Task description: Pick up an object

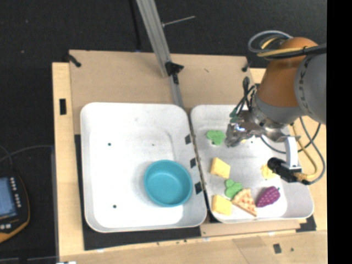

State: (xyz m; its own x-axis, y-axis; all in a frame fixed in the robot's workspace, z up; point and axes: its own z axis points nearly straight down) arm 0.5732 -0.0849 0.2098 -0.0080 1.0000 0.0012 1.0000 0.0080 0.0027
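Note:
My gripper (235, 138) hangs over the upper part of the right bin (212, 114), just right of a small green toy (216, 137). The view from above does not reveal how the gripper stands. Lower in the same bin lie a yellow cheese block (220, 168), a second green piece (233, 188), another yellow block (221, 205), a pizza slice (245, 201), a purple grape bunch (268, 196) and a small yellow piece (268, 172). A blue bowl (167, 182) sits in the left bin (110, 131).
The arm's grey and orange body (283, 84) covers the right bin's upper right corner, with cables and a black fitting (283, 170) trailing beside it. A grey metal post (157, 37) slants in from the top to the bins' shared edge. A handheld controller (11, 199) lies at the far left.

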